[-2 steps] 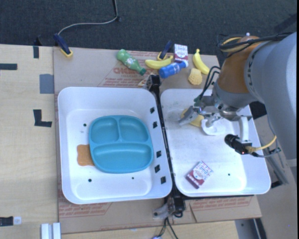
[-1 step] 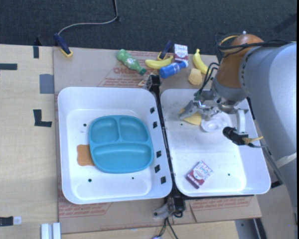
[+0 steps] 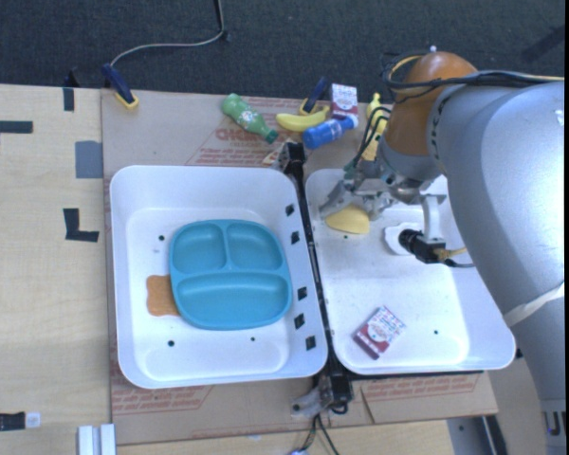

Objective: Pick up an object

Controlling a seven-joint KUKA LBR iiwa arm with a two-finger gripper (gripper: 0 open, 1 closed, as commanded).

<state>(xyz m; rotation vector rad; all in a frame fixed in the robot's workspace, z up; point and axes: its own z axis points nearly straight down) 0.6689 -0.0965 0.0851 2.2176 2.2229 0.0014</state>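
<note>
orange flat piece (image 3: 157,295): partly under the left edge of the blue divided plate (image 3: 230,274), only its left end showing.
yellow object (image 3: 348,221): upper part covered by the gripper (image 3: 358,197); whether it touches, cannot tell.
right bin (image 3: 412,354): far right corner hidden by the arm (image 3: 493,159).
arm: cut off at the picture's right edge.
red packet (image 3: 378,331): print too small to read.

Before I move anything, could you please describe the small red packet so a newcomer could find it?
Start at the right-hand white bin. Near its front edge lies the red packet, flat and alone. It is the bin's one red thing, well apart from the yellow object by the claw.
</note>
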